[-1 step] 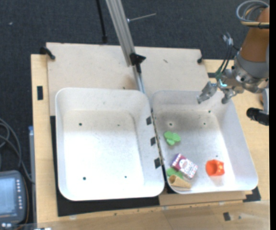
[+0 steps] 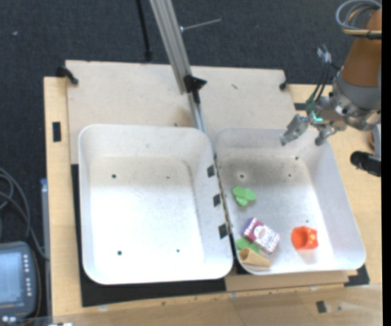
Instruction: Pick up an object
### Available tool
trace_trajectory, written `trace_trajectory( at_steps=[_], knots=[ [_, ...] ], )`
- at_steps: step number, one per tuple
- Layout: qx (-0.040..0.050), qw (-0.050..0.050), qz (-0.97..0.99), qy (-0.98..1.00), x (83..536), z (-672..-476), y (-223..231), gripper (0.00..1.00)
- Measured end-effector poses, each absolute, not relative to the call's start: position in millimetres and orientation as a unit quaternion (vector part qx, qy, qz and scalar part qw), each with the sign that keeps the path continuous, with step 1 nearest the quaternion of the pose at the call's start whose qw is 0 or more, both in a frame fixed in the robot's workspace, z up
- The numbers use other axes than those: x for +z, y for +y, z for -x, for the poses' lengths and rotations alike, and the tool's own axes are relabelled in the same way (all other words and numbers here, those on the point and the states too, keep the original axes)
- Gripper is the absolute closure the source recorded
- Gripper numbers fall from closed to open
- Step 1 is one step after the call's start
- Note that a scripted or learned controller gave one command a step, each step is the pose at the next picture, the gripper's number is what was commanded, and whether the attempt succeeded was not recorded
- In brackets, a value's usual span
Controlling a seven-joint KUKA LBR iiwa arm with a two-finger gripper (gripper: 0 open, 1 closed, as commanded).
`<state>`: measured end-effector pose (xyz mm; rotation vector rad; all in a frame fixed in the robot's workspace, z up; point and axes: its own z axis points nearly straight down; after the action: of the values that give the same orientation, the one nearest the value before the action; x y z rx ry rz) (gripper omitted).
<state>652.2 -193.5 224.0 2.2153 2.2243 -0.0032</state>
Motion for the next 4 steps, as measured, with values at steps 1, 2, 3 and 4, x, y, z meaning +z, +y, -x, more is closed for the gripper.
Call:
trace_trajectory(
  at_steps=[1, 2, 3, 4],
  knots=[
    [-0.0018, 0.000, -0.707, 0.707, 181.8, -648.4, -195.3, 0.00],
    [-0.0022, -0.001, -0.708, 0.706, 127.3, -652.4, -205.6, 0.00],
    [-0.0016, 0.000, -0.708, 0.706, 100.0, -652.0, -206.9, 0.00],
    [-0.0004, 0.004, -0.707, 0.707, 114.0, -653.7, -208.1, 1.00]
  ],
)
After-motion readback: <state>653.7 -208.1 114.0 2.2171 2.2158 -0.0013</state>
